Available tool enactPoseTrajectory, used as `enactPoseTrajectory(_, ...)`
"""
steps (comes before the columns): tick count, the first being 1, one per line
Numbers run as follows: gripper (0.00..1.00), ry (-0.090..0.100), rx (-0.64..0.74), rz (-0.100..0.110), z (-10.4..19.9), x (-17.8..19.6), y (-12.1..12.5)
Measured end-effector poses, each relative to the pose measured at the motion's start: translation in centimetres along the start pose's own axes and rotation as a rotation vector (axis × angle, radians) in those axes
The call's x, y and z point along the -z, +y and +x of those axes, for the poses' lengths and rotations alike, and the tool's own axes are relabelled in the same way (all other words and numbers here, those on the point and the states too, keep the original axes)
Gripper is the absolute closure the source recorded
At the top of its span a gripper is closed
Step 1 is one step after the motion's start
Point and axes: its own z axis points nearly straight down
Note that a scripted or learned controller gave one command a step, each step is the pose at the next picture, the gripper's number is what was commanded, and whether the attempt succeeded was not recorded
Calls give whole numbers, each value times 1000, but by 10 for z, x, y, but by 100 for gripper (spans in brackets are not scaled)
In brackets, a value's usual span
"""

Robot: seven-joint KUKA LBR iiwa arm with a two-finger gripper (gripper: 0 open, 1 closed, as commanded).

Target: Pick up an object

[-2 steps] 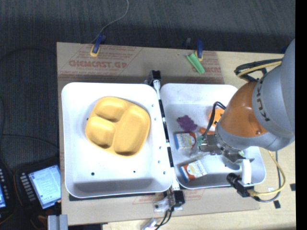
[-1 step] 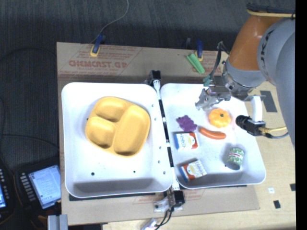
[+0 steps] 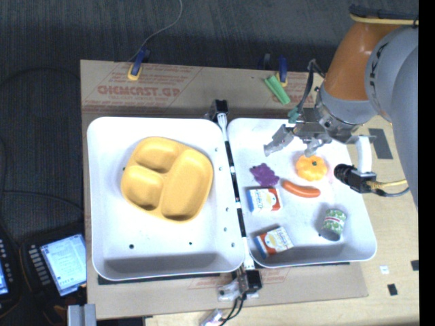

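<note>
The left-hand shallow white bin (image 3: 109, 182) holds one thing, a big yellow moulded plastic tray with three rounded lobes (image 3: 166, 178), sitting near the middle and well apart from anything the arm is near.

Past the black divider, the right-hand white bin (image 3: 370, 243) has all the small items. Nearest the divider lies a purple bunch of toy grapes (image 3: 264, 175), and just below it a small white carton with a red and blue label (image 3: 262, 199). Lower down is a second little carton, red and white (image 3: 273, 240), tilted near the front wall. To the right of the grapes lies an orange toy sausage, long and thin (image 3: 300, 189), and just above it, almost touching, a round orange-yellow toy fruit with a dark stem (image 3: 310, 168). Farther right and lower sits a green-and-white speckled cup-like object (image 3: 332, 223).

The grey two-finger gripper (image 3: 299, 141) hangs over the upper part of this bin, its fingers splayed wide with nothing between them, the tips just above and left of the round fruit.

To my eye the fruit is the likely target. The gripper would do well to centre over it first, straddle it with a finger each side, keep clear of the sausage, and go down fully before closing.
</note>
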Motion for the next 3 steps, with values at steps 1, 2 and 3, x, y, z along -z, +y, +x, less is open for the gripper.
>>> enactPoseTrajectory(1,0,0,-1,-7,-19,-121,-46)
enactPoseTrajectory(2,100,2,0,-7,-19,-111,-45)
enactPoseTrajectory(3,0,2,0,-7,-18,-111,-45)
